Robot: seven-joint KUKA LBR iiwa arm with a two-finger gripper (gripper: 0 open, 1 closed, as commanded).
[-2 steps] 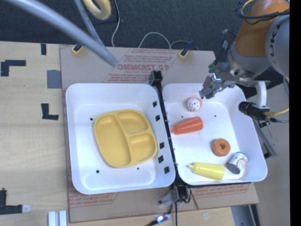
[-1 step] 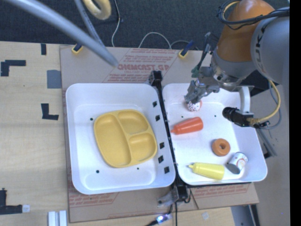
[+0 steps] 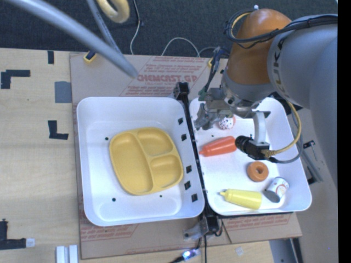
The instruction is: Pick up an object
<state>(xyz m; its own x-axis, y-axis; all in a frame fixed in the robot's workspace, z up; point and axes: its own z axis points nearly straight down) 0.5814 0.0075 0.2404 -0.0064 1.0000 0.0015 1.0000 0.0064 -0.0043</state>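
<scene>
Objects for the pick sit in the right bin: an orange carrot-like piece near the bin's left wall, a small white ball with red spots just above it, a brown ring, a yellow squeeze bottle lying on its side near the front edge, and a small white and silver can just beside the bottle's right end. My tool hangs over the upper left part of that bin, just beside the spotted ball and above the carrot piece. I can't tell how it stands or whether it touches anything; I see nothing gripped in it. A black cable fitting from the arm sits between the carrot piece and the ring. Left bin holds a yellow divided tray lying flat, well apart from the tool. Both bins rest on brown cardboard on the bench.
</scene>
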